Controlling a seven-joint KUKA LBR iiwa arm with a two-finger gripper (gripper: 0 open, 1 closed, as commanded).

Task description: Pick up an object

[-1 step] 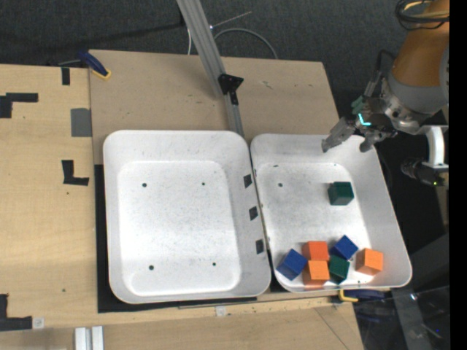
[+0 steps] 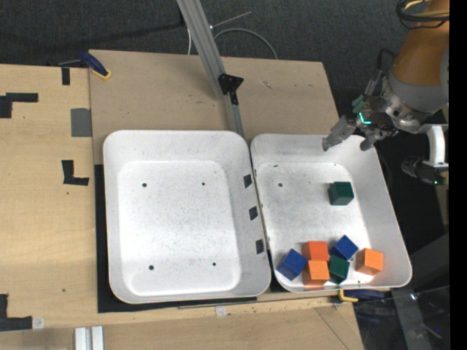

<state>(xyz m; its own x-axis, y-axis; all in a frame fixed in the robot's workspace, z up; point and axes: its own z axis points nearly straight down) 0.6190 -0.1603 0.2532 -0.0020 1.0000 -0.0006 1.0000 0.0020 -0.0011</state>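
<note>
Near edge of frame, lower right: the right bin [image 2: 387, 217] holds a cluster of blocks along its bottom wall; blue block [image 2: 292, 263] at the cluster's left, turned corner-on to the bin wall; two orange blocks stacked in frame, one [image 2: 316, 250] just above the other [image 2: 317, 270], touching; a second blue block [image 2: 345, 247] to their right, also turned diagonal; a dark green block [image 2: 338, 267] just below it, touching; a third orange block [image 2: 370, 260] at the far right of the cluster, slightly apart, near the bin's right wall.

Mid frame, right bin: a lone dark green cube [image 2: 340, 192], well apart from the cluster; roughly square, no clear long axis; edges close to parallel with the bin walls.

Left bin [image 2: 124, 152], centre-left of frame: white, speckled, a few dark dots on its floor.

Upper right: the arm [image 2: 422, 57] comes in from the right edge, orange band above grey wrist; wrist angled down and left; gripper [image 2: 350, 138] over the right bin's upper right rim, above and right of the lone green cube, not touching it; fingers [image 2: 334, 138] splayed apart, nothing between them.

Far, top centre: a grey metal pole [image 2: 204, 35] slants down to the gap between the bins.
</note>
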